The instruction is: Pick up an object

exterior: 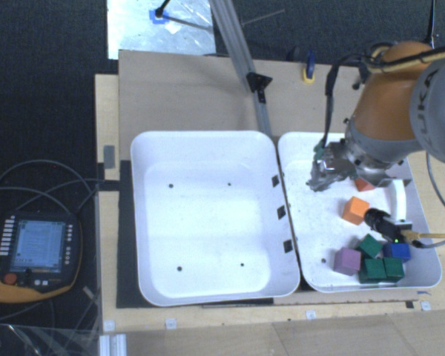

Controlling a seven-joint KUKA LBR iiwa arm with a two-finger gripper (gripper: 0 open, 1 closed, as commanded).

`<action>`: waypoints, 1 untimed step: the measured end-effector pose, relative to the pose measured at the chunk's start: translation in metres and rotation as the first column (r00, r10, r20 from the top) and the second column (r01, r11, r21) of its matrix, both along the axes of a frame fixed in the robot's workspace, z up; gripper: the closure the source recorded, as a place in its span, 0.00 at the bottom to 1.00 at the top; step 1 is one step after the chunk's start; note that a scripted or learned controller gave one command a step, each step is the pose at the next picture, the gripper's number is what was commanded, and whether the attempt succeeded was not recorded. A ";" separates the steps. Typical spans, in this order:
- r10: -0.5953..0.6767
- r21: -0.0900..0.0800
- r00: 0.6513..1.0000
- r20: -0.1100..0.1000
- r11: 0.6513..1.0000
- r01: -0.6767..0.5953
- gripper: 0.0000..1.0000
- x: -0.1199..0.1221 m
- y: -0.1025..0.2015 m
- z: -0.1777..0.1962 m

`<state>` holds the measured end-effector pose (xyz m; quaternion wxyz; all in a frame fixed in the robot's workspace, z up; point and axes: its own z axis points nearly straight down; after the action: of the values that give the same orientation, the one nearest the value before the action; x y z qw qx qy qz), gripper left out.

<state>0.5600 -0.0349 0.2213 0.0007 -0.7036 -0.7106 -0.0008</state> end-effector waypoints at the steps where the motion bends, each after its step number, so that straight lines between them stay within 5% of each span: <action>1: 0.001 0.001 1.000 0.002 1.000 -0.001 1.00 -0.012 0.046 0.011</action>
<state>0.5482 0.0115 0.2327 0.0002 -0.7033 -0.7109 -0.0019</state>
